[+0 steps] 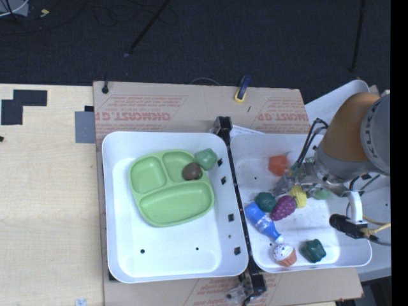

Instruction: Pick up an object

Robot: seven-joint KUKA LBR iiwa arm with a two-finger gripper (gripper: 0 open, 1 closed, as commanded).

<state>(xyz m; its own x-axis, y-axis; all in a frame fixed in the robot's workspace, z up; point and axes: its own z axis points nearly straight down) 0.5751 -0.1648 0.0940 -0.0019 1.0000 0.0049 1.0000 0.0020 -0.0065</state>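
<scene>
In the right bin [357,257], near its middle, the pincer [297,182] is lowered among a cluster of small toys, reaching in from the right beneath the grey arm with its orange band [347,129]; whether it is spread or pressed together cannot be told, since the wrist and cables cover it, and nothing can be seen caught in it; just beside it lie a yellow piece [299,196], a purple grape bunch [284,207] and a dark green round toy [266,201], the three crowded so closely that they appear to touch; an orange toy [278,165] sits apart toward the bin's far side; nearer the front edge lie a blue bottle [260,219], a white and orange piece [282,254] and a dark green block [313,250]; in the left bin [121,247] a light green divided tray [171,206] carries a brown ball [191,171], with a pale green block [206,159] at its far corner; both bins rest on a cardboard sheet [153,110] on the bench. The step in hand appears to be the descent onto one item of the cluster; it would be done well by centring on a single toy, probably the yellow piece or the grapes, closing only once neighbours are outside the grip, then lifting straight up so that adjacent toys are not dragged along.
</scene>
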